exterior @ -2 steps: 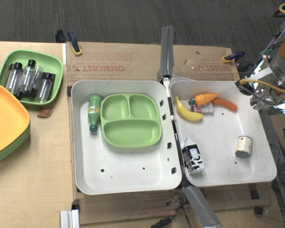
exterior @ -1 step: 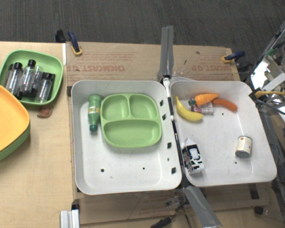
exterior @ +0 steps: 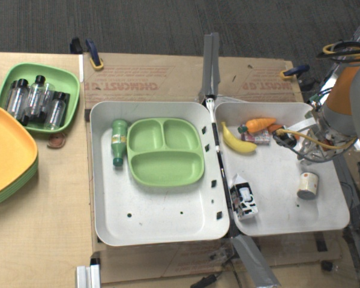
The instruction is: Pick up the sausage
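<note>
1. Jaws. The jaws sit at the dark tool end of the arm [exterior: 339, 98], low over the upper part of the right bin [exterior: 276, 218]. Loose cables cross the tool end, and it cannot be told whether the jaws are spread or pressed together. No item is seen between them.

2. Task item. The sausage [exterior: 256, 138] lies on the floor of the right bin, just to the camera-left of the tool end. It is a short, pale pinkish piece lying roughly level across the view. Whether the tool end touches it cannot be told.

3. Adjacent items. A carrot [exterior: 259, 125] lies just above the sausage, close enough to appear in contact with it. A banana [exterior: 237, 140] lies to the camera-left of the sausage, its curve opening upward and its lower end next to the sausage.

4. Rest of the right bin. A small pale cylinder [exterior: 308, 185] lies on its side below the tool end, well apart from the sausage. A black-and-white box [exterior: 243, 199] rests against the left wall of the bin.

5. Left bin. The left bin [exterior: 162, 227] holds a green divided plate [exterior: 166, 152] and a green bottle [exterior: 119, 141] lying just beside the left edge of the plate.

6. Tabletop. On the tabletop [exterior: 36, 239], at far camera-left, stand a green tray [exterior: 69, 80] holding several small bottles and a stack of orange plates [exterior: 9, 155].
</note>
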